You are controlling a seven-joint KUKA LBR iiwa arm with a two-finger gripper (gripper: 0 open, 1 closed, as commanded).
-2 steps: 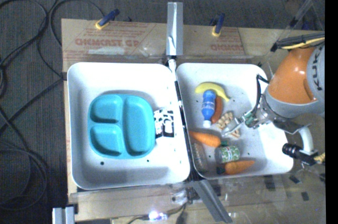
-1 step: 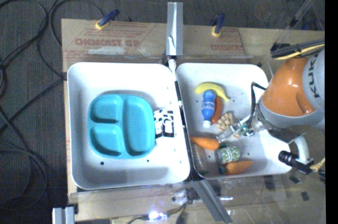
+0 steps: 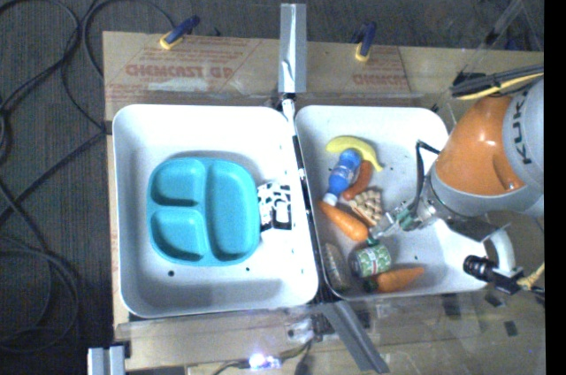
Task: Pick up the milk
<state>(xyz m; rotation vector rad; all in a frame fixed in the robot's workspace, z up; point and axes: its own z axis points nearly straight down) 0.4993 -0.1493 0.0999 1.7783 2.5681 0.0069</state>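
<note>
From my seat I see the two white bins side by side on the bench, the left bin (image 3: 133, 276) holding a blue divided tray (image 3: 205, 210) that sits a little left of its middle. The milk (image 3: 275, 206), a small carton with black and white patches, lies in that left bin just beside the tray's right edge, close to the wall that divides the two bins. The arm (image 3: 491, 156) reaches in from the right, its orange band over the right bin's (image 3: 424, 121) far right side, well apart from the milk. The gripper (image 3: 395, 223) hangs low in the right bin, its tip near a small green can (image 3: 371, 260) and just beside a waffle-patterned piece (image 3: 367, 205); I cannot tell how the jaws stand, since they are too small and cluttered to read, and I see nothing held between them. Around it in the right bin lie a banana (image 3: 355, 149) toward the back, a blue and white bottle (image 3: 343, 173) beneath it, one carrot (image 3: 343, 221) lying slantwise left of the gripper, and a second carrot (image 3: 398, 279) near the front wall, just beside the can. Two clamps with blue and yellow handles (image 3: 179, 32) grip the board behind the bins, and dark cables (image 3: 53, 28) trail over the floor at left.
</note>
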